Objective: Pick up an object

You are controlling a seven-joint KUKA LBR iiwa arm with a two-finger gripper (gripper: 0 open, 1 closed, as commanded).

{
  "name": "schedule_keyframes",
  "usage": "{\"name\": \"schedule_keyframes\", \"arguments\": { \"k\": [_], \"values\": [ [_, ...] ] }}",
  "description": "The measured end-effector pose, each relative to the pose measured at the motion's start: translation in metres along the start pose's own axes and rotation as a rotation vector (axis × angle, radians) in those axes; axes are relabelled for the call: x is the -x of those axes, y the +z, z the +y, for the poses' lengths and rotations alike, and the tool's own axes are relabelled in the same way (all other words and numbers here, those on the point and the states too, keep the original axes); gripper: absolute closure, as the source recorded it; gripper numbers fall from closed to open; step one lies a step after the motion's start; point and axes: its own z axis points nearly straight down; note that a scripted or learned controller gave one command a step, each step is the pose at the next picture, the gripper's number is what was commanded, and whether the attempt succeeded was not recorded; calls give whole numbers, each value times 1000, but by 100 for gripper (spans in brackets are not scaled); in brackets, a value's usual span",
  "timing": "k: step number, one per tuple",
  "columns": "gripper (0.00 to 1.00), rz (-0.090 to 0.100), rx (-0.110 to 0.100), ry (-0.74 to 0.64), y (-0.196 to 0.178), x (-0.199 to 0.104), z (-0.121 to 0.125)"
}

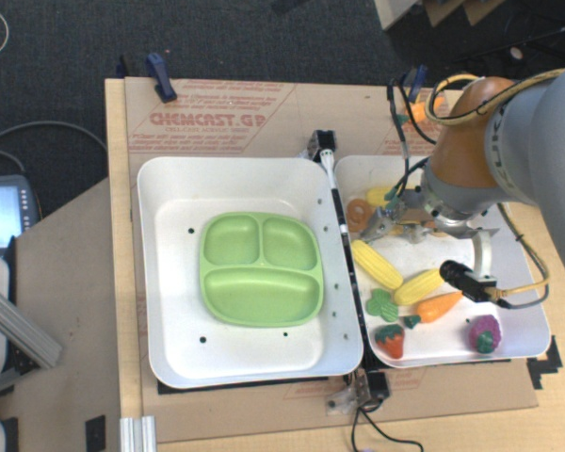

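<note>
Looking down from the fixed camera, the gripper (402,222) hangs over the right bin (518,342), near its ten o'clock corner — whether it is wide or narrow I cannot tell. Toy food crowds below it: an ear of corn (376,264) toward seven o'clock, a carrot (437,307), a strawberry (390,341), a purple piece (485,332) at five o'clock. The left bin (160,281) bears a green divided plate (260,269). Risk, as I judge it — items lie close, so a descent could nudge neighbours or close on nothing.
</note>
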Motion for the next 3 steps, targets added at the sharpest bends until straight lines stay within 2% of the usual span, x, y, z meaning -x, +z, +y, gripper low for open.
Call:
{"name": "schedule_keyframes", "arguments": {
  "k": [1, 2, 3],
  "values": [
    [0, -12, 27, 6, -160, 32, 65],
    [0, -9, 14, 8, -17, 57, 26],
    [0, -4, 16, -1, -107, -33, 60]
  ]
}}
